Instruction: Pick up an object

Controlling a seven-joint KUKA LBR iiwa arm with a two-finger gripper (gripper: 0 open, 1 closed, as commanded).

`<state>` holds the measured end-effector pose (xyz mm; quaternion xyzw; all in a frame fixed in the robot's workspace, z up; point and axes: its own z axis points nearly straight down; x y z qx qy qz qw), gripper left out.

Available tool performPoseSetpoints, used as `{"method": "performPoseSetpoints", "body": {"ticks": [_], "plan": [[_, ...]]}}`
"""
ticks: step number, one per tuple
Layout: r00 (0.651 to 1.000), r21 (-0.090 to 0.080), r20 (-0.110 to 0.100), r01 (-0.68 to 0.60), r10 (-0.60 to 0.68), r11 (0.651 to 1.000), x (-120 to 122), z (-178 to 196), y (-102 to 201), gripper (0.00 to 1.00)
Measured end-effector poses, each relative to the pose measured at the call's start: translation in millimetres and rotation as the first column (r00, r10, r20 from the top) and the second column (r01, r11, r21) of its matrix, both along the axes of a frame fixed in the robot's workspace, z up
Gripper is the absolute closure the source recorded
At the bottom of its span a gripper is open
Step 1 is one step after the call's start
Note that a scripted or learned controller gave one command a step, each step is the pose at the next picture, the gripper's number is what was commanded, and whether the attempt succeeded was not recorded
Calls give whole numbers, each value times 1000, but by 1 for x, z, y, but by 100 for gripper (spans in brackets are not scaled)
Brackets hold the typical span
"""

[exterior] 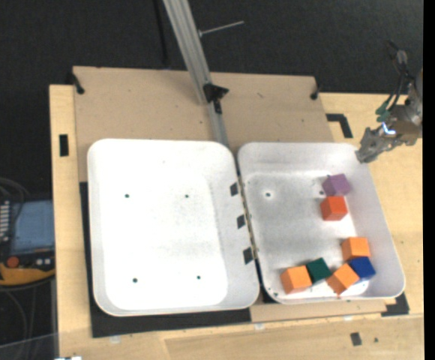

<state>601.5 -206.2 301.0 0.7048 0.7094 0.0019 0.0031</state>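
Note:
The right bin (277, 223) holds several small blocks. A purple block (337, 184) lies near its far right side, with a red-orange block (334, 208) just in front of it. Along the near edge sit an orange block (296, 278), a dark green block (319, 269), another orange block (344, 277), a blue block (361, 267) and an orange block (355, 247). My gripper (370, 149) hangs at the right bin's far right corner, above and to the right of the purple block, with nothing seen in it.
The left bin (157, 223) lies beside the right one. A slanted metal rail (191, 51) runs from the top down to the gap between the bins. A blue device and cables (22, 235) rest off the bench at left.

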Motion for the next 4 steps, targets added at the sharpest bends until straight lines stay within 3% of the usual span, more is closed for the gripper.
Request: {"method": "performPoseSetpoints", "body": {"ticks": [4], "plan": [[1000,2,-9,0,0,1000,-11,-54,216,100]]}}
